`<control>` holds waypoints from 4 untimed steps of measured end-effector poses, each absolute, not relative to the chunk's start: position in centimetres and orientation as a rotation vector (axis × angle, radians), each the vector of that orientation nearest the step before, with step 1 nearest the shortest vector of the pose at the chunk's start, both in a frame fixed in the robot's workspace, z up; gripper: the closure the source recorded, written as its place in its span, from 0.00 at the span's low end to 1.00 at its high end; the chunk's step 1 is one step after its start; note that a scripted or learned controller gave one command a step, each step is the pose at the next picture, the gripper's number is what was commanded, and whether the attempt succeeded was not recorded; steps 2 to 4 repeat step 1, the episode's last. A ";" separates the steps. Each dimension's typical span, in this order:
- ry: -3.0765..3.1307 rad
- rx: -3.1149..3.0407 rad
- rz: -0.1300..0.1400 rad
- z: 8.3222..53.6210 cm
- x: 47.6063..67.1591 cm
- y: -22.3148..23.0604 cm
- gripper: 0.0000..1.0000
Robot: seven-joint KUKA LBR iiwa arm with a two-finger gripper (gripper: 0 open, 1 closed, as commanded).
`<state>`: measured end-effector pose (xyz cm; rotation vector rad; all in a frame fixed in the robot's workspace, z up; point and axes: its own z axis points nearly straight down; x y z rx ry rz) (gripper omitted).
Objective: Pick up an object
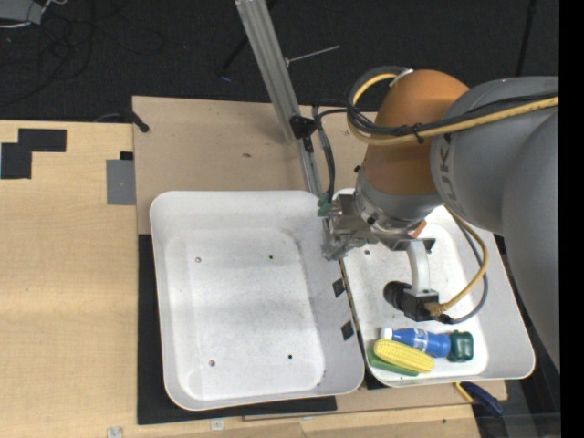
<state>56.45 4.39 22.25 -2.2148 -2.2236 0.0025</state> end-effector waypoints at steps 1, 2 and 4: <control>-2.225 -2.217 0.000 23.6 58.8 8.6 1.00; -2.225 -2.217 0.000 23.6 58.8 8.6 1.00; -2.225 -2.217 0.000 23.6 58.8 8.6 1.00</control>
